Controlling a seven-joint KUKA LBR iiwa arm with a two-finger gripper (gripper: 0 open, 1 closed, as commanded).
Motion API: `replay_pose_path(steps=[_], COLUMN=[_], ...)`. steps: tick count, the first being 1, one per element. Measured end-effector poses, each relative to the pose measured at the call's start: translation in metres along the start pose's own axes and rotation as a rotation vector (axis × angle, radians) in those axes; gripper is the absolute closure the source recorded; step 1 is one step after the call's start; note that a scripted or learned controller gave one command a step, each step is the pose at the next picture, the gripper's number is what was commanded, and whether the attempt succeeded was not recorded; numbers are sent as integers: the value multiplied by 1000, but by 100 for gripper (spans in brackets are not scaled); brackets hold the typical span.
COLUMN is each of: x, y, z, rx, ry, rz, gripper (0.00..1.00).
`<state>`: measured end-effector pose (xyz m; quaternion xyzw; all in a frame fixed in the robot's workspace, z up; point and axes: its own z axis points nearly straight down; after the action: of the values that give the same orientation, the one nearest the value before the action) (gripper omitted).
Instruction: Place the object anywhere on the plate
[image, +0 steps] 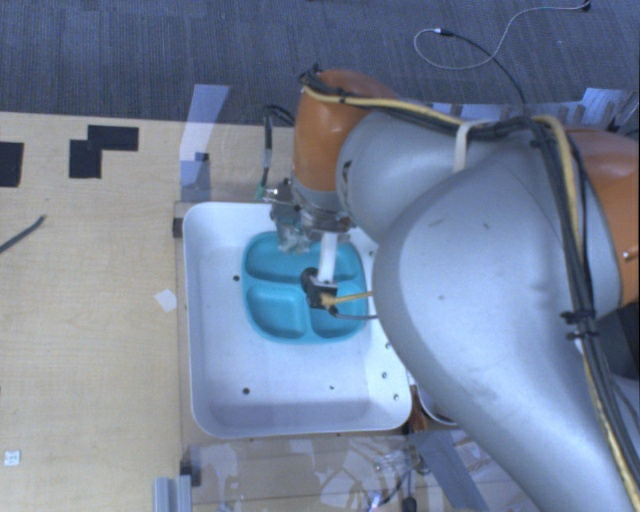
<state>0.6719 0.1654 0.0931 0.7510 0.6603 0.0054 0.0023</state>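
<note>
Gripper (296, 236) low over the far side of the blue plate (272, 312), which lies in the white bin (230, 400) on the counter (90, 300).

The grey arm (480, 250) reaches in from the right and blocks the wrist, so it cannot be told whether the gripper is apart or together, or whether it carries the object. A good placement would likely mean moving slightly nearer, over one of the plate's hollows, going straight down and letting go only just above the blue surface, so that nothing rolls over the rim into the bin.
</note>
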Motion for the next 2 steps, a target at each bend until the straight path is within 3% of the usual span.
replay_pose_path(steps=[1, 2], x=[2, 9], y=[1, -50], z=[-12, -2], rx=[-4, -8], ry=[1, 2], rz=[-11, 76], gripper=[100, 100])
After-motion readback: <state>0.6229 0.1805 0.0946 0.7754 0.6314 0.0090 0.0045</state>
